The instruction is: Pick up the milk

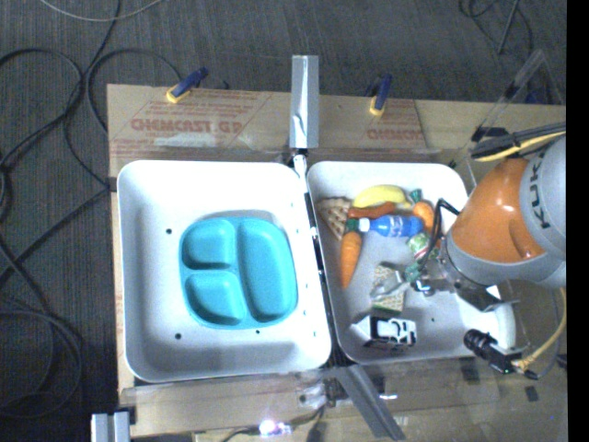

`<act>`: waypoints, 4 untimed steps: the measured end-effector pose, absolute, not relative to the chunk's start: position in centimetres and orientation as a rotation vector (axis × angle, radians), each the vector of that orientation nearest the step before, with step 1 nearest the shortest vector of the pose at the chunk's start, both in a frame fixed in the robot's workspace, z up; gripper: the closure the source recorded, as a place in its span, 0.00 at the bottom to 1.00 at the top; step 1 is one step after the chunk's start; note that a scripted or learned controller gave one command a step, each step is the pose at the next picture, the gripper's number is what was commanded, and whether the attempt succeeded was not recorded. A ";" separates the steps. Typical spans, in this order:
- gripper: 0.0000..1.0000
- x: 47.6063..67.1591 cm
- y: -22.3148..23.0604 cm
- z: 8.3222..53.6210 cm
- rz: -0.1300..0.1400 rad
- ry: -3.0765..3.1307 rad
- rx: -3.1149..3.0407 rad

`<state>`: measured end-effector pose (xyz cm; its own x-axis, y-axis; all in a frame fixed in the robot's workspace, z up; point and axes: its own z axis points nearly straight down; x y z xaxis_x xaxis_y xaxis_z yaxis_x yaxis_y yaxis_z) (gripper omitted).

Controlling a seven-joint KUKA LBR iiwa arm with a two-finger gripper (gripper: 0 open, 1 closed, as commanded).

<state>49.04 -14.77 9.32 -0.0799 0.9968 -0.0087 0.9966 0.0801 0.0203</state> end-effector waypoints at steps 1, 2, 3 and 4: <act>0.00 49.5 -10.4 8.9 0.012 2.207 2.217; 0.00 53.3 -20.4 10.2 -0.002 2.151 2.291; 0.00 49.5 -16.5 9.0 0.007 1.942 2.449; 0.00 48.8 -11.1 9.0 0.009 1.989 2.414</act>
<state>48.76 -11.08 8.95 0.1914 0.9815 -0.0045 0.9814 -0.1914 0.0142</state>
